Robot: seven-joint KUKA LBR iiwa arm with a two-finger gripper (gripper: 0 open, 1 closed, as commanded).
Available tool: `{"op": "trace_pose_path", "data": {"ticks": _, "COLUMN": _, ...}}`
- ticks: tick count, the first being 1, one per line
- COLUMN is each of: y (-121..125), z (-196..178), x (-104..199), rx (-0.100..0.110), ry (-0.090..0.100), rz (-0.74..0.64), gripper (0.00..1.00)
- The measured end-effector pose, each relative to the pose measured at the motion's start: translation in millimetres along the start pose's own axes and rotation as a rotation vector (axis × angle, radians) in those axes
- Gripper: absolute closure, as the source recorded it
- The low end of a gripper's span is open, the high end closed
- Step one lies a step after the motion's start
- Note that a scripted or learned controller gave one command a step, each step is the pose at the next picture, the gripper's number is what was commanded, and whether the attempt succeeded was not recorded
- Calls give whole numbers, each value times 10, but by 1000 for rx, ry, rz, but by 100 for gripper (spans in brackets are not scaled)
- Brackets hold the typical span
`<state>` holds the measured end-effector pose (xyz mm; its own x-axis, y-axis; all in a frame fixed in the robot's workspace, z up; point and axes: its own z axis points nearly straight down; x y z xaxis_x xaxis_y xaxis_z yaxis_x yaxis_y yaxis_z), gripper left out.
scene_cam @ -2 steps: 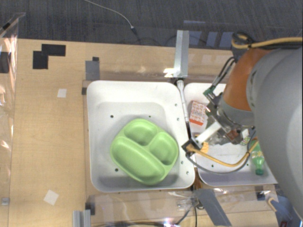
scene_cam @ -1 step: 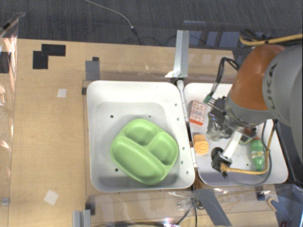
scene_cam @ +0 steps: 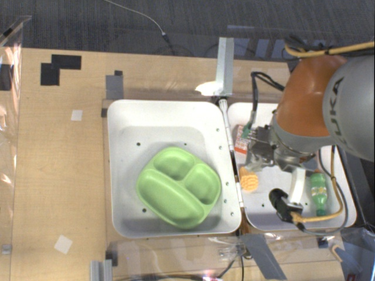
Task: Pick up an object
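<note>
Beside hand (scene_cam: 258, 157), orange object (scene_cam: 249, 182) lies lower-left; hand's state unclear.

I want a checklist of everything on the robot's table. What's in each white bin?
Surface: pale wooden bench bearing two white bins, left bin and right bin.
Job's things: green three-compartment plastic plate in the left bin; orange ridged piece, green bottle and red-and-white packet in the right bin.
Clutter: black shapes on the bench.
Grippers: gripper over the right bin.
Cables: yellow cable; black cable.
Surroundings: dark carpet.
</note>
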<state>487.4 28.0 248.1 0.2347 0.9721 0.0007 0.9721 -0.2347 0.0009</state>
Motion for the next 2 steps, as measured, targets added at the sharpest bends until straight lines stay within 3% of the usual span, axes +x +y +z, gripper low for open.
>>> {"op": "trace_pose_path", "data": {"ticks": 1, "y": -26, "z": 243, "x": 82, "rx": 1, "ry": -1, "rz": 714, "gripper": 100}}
{"op": "trace_pose_path", "data": {"ticks": 2, "y": -18, "z": 140, "x": 93, "rx": 2, "ry": 0, "rz": 705, "gripper": 100}}
